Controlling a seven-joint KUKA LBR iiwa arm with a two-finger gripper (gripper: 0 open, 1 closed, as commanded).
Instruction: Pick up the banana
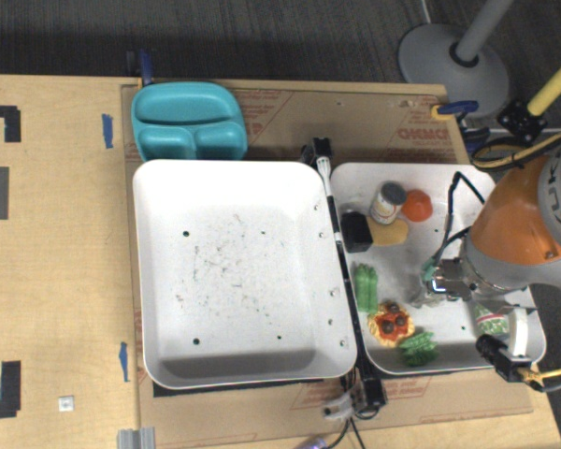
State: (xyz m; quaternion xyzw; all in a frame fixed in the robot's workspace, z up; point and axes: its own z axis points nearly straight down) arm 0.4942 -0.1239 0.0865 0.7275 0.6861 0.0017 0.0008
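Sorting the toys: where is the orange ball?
In the camera view, the orange ball lies at the right bin's far end, beside the small can.

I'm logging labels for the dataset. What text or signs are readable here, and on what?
Red print on the brown cardboard sheet under the bins: reversed and too blurred to read.
Small round jar in the right white bin: label too small to read.
Nothing else legible.

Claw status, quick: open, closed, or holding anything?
Claw: cannot be told from the camera view; nothing is visibly held.
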